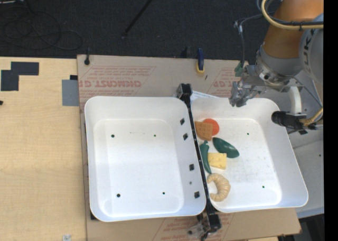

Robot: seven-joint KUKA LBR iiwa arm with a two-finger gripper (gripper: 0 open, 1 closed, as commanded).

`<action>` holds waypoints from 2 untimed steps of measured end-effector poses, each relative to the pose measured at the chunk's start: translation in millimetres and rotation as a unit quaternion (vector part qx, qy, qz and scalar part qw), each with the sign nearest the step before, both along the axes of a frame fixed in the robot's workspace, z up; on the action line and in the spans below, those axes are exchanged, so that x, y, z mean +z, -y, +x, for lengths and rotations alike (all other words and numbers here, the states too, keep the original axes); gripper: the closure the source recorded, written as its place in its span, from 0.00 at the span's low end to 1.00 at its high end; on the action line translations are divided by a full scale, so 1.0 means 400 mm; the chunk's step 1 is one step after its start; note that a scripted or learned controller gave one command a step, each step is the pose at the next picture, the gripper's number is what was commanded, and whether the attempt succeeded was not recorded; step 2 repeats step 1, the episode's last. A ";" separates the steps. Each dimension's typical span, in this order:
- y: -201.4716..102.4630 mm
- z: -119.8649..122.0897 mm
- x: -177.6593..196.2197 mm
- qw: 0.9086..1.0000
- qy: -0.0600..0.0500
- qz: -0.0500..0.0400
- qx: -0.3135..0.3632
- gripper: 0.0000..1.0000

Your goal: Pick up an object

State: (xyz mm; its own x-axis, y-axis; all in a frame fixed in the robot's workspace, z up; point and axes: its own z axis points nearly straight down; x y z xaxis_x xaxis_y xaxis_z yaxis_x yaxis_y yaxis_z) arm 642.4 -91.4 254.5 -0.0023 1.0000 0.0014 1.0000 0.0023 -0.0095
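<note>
Several small toy foods lie along the left side of the right bin [274, 182]: a red tomato [212, 126] beside a brown waffle-like piece [203, 129], a dark green pepper [226, 147], a yellow cheese block [217, 160], and a tan croissant [218, 186] at the front. A teal piece [205, 156] leans against the divider. My gripper [238, 99] hangs over the right bin's back rim, well above and to the right of the foods. Nothing shows between its fingers.
The left bin [95, 155] stands beside the right one, with a black divider strip [190, 145] between them. Both rest on a cardboard sheet [132, 79]. A black handle-like part [288, 119] of the arm juts over the right bin's right rim.
</note>
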 end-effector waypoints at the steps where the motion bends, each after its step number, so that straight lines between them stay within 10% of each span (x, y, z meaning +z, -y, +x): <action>1: -0.058 0.002 -0.078 1.000 0.002 0.000 0.000 1.00; 2: -0.058 0.002 -0.078 1.000 0.002 0.000 0.000 1.00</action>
